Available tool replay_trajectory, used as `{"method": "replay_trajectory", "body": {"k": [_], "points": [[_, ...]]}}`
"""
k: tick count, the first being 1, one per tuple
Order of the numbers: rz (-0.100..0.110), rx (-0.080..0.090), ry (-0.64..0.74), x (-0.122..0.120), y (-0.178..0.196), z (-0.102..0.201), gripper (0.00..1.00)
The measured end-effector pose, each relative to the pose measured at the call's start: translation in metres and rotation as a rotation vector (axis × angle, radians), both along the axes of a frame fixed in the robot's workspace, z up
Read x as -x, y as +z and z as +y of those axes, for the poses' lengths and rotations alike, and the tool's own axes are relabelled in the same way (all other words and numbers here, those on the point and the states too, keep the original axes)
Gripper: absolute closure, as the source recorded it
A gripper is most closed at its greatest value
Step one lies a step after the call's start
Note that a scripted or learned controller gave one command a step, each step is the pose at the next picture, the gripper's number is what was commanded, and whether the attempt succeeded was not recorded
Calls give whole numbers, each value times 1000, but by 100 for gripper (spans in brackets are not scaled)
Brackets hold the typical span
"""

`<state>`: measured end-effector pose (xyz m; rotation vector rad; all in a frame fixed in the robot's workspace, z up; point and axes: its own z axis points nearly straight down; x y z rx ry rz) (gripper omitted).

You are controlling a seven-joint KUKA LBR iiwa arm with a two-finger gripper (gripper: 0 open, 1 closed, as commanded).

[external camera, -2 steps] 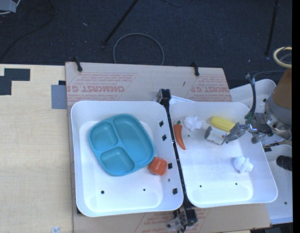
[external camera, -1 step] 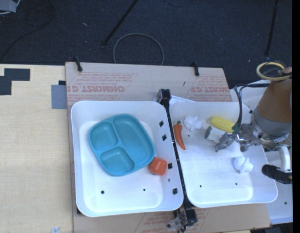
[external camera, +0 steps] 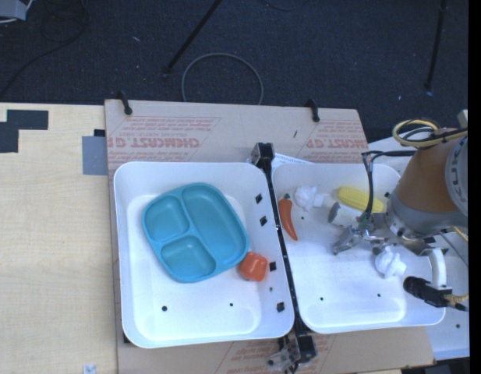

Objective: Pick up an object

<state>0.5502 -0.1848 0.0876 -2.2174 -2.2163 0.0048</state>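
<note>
The gripper [external camera: 345, 240] hangs open mid right bin [external camera: 341, 310], gripping nothing, probably placed to choose between corn [external camera: 357, 199] and pepper [external camera: 287, 218].

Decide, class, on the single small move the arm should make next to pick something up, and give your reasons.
Probably shift the pincer a little toward the yellow corn-like toy and lower onto it. The pincer sits low in the right bin with nothing visibly between its tips, and that toy lies just beyond it, apart from the white piece and the orange pepper.
</note>
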Motion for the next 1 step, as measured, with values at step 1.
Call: {"method": "replay_trajectory", "body": {"k": [1], "points": [[-2,1,-3,0,13,-1,100]]}}
